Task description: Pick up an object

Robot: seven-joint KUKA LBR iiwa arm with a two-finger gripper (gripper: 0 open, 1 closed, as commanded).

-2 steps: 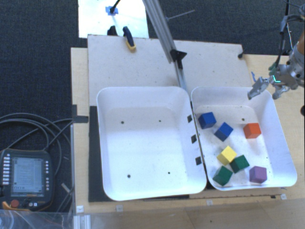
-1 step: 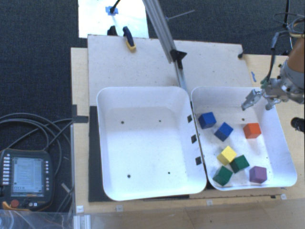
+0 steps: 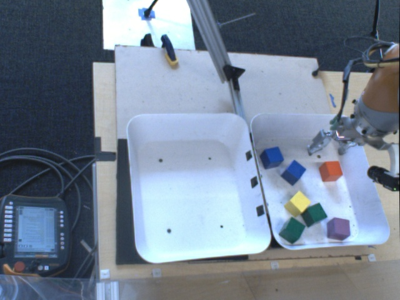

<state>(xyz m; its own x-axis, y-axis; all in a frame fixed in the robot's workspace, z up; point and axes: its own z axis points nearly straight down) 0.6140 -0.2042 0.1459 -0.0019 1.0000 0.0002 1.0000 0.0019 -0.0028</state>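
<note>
1. The task looks barely begun: every block lies on the floor of the right bin [image 3: 369, 224], and nothing is lifted.
2. The gripper [image 3: 320, 142] hangs over the upper part of that bin, reaching in from the right. Nothing sits between its fingers; whether they are spread or closed I cannot tell.
3. Nearest to it are the orange block [image 3: 330, 170] just below and to the right, and two blue blocks, one [image 3: 271, 157] to the left and one [image 3: 293, 172] below.
4. Further down sit a yellow block [image 3: 298, 202], two green blocks [image 3: 314, 214] and [image 3: 292, 229], and a purple block [image 3: 338, 228]. The yellow and green ones are packed close, touching or nearly so, which I judge makes them harder to grasp cleanly.
5. What is left: descend on one block, close on it, lift it.
6. The left bin [image 3: 140, 136] holds no blocks. A control pendant [image 3: 34, 233] with cables lies off the bench to the left, well clear of the work.
</note>
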